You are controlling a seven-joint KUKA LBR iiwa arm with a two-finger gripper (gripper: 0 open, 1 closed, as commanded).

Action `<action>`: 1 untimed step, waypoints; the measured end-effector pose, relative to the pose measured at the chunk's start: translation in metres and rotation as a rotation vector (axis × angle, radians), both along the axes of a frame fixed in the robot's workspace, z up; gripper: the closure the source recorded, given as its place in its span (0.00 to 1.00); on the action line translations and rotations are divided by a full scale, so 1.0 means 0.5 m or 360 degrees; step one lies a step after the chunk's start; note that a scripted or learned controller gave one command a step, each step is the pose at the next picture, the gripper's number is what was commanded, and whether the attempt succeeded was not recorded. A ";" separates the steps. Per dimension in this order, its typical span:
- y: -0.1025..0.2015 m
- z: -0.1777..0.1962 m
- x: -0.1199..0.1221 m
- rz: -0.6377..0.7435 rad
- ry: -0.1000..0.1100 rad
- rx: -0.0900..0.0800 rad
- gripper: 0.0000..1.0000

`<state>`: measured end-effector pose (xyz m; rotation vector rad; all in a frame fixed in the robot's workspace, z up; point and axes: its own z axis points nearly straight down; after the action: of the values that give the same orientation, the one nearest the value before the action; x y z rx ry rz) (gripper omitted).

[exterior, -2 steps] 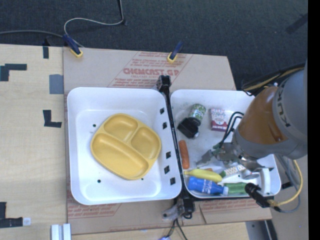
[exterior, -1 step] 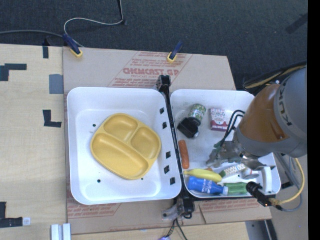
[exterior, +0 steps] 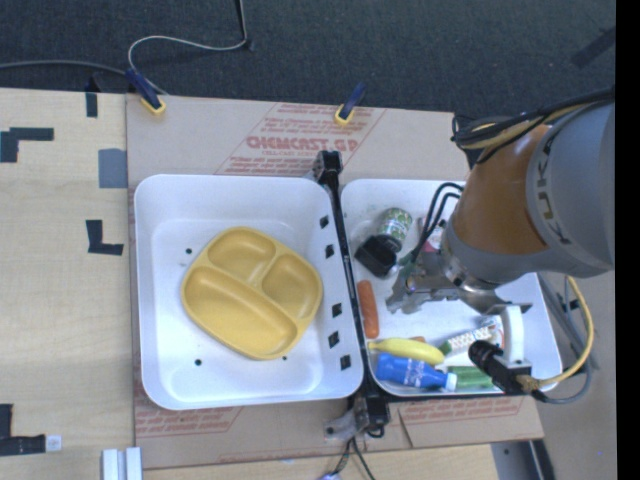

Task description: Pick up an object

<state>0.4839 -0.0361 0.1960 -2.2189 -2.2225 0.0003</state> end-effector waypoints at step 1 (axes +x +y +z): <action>0.000 0.018 0.001 0.0002 0.0002 0.0000 1.00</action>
<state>0.4841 -0.0360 0.2052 -2.2170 -2.2233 0.0022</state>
